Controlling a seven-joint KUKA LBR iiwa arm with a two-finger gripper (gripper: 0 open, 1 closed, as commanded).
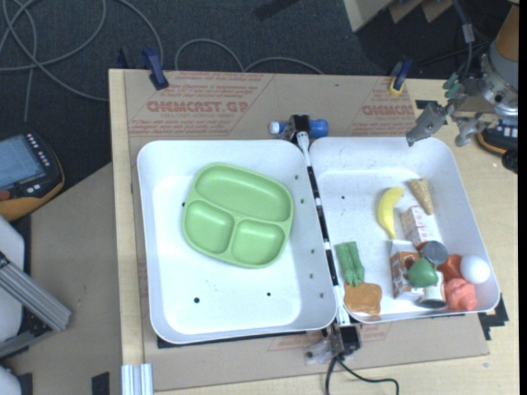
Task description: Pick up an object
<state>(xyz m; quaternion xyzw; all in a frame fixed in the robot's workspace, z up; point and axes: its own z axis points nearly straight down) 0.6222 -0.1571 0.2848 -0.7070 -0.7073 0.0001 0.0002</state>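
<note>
The right bin holds a pile of small objects. A yellow banana lies near its middle, with a tan cone and a small box beside it. A green toy and an orange piece lie along the bin's left front. Packed into the front right corner are a can, a green ball, red pieces and a white egg. My gripper hangs over the bin's back right rim, open, with nothing between its fingers.
In the left bin lies a light green divided plate. Blue clamps grip the board's back edge. A blue and black clip joins the bins at the back. Cables cross the floor behind.
</note>
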